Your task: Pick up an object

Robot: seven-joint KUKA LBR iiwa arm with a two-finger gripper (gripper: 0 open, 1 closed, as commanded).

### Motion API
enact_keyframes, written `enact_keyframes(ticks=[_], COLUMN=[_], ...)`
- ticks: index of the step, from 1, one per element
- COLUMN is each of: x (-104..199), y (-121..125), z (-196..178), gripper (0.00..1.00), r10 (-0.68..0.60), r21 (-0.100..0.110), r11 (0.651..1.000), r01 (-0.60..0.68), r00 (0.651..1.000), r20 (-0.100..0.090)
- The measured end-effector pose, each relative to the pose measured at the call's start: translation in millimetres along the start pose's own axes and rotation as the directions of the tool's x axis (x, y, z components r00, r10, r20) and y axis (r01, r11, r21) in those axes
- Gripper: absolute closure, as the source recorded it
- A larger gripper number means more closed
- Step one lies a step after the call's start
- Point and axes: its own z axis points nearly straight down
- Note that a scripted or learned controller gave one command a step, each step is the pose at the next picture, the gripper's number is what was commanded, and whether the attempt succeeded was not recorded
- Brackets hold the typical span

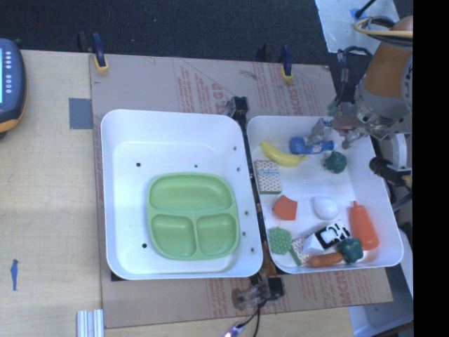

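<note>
Camera view: hand over blue toy — banana beside.

Single fixed cam above bench, looking down at a slant, far side of bench at top of frame. Mid-distance: both white bins fit whole, left bin w/ green tray near centre, right bin toward right edge. Arm enters from upper right. Dark floor beyond bench at top

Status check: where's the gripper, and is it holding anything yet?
Gripper low over right bin, far end, at blue toy. Grip unconfirmed. Banana and green ball crowd close alongside.
</note>
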Motion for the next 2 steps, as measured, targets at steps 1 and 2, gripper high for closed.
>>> enact_keyframes(ticks=[1, 2], x=[54, 143], y=[7, 11], z=[55, -52], gripper=[0.00, 0.00], r10=[-0.003, -0.016], r21=[0.018, -0.012], r11=[1.000, 1.000], r01=[0.003, 0.016], r00=[1.000, 1.000], r20=[-0.004, -0.008])
